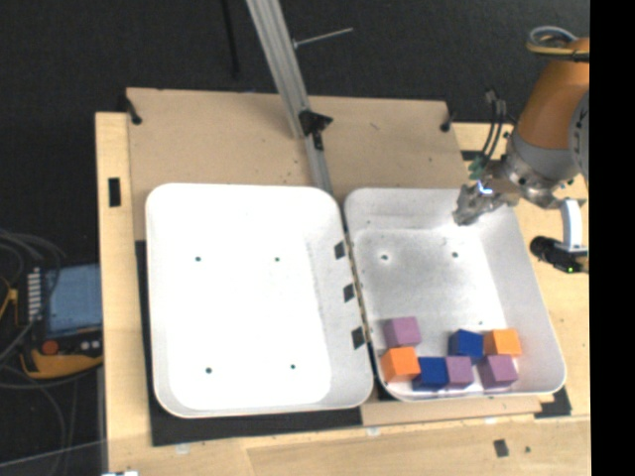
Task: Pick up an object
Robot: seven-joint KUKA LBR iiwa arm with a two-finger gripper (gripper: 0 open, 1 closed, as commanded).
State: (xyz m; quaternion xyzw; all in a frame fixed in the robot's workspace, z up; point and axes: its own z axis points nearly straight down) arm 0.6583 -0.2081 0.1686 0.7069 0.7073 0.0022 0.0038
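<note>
Currently the jaws hang over the right bin's far edge; their state cannot be told. Blocks lie clustered at its near edge.

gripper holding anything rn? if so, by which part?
Nothing is held. The gripper is over the far end of the right bin; the blocks all lie at its near end, apart from it.

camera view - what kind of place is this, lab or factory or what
Most likely a robotics lab test bench: a plywood bench bearing two white bins, small coloured blocks for grasp trials, and a robot arm reaching in.
</note>
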